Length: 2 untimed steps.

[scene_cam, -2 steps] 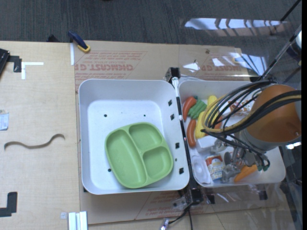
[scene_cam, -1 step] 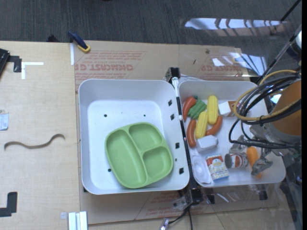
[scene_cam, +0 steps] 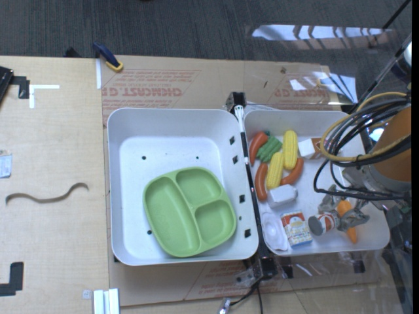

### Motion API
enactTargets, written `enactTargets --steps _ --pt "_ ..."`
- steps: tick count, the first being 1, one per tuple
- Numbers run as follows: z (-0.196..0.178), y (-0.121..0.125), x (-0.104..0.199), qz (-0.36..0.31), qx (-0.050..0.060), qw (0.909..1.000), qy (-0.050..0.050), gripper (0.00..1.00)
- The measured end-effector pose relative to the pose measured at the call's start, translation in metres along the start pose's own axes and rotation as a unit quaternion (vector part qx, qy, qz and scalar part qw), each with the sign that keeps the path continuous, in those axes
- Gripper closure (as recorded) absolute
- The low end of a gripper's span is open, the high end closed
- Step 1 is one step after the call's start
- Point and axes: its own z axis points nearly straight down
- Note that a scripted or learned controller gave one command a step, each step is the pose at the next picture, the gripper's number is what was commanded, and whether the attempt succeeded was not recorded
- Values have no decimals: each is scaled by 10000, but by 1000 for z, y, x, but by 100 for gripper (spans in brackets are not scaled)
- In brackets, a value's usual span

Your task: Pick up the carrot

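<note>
The carrot is a small orange piece near the front right of the right bin. It pokes out on both sides of a grey part of my gripper. The gripper is low in the bin, directly over the carrot's middle, so most of the carrot is hidden. From this angle I cannot tell whether the carrot is gripped or only lies beneath the gripper. A small can lies just left of the gripper.
The right bin also holds two corn cobs, a red-orange vegetable with a green top, sausages, a white block, a carton and a clear cup. A green divided plate sits in the left bin. Cables loop above the right bin.
</note>
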Motion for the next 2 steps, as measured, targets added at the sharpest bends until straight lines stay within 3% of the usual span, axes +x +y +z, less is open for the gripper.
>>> enactTargets --steps 1,2 --pt "-84 17 -28 -618 -18 9981 25 100" --pt "-84 17 -28 -618 -21 9981 26 0"
